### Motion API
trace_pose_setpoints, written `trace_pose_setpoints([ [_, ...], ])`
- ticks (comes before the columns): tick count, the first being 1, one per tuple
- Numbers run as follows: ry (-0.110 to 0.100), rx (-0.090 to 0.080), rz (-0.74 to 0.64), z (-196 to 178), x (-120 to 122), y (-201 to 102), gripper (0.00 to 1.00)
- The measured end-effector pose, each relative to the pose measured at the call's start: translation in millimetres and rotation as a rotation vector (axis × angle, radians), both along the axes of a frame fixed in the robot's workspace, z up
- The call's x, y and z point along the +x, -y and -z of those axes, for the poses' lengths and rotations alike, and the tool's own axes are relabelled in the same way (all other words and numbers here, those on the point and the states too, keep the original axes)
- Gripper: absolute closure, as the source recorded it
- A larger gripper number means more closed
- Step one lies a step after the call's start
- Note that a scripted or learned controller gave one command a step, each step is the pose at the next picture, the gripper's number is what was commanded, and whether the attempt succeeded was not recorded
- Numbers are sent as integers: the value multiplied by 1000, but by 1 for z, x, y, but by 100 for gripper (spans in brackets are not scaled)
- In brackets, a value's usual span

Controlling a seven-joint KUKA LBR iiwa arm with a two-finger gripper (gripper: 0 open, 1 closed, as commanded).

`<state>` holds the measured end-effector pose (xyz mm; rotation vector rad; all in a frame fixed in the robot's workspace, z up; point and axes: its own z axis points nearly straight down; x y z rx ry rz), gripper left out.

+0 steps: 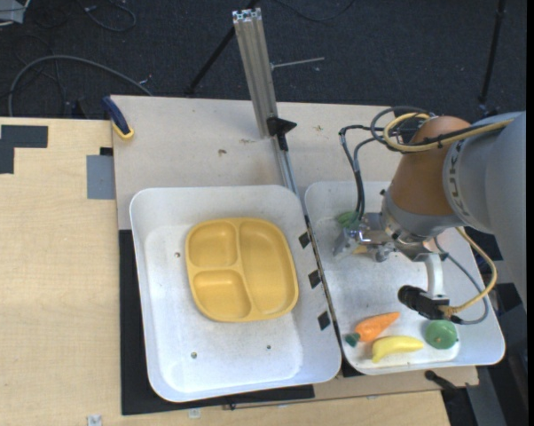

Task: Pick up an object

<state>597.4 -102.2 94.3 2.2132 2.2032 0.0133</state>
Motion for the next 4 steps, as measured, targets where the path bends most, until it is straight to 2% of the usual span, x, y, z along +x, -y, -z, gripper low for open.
trace_pose_setpoints([
  [1, -5, 9, 1, -11, 0, -3, 100],
  [2, -19, 7, 1, -61, -6, 7, 100],
  [3, -15, 6, -5, -124, -5, 12, 100],
  [4, -18, 7, -5, -145, -5, 13, 100],
])
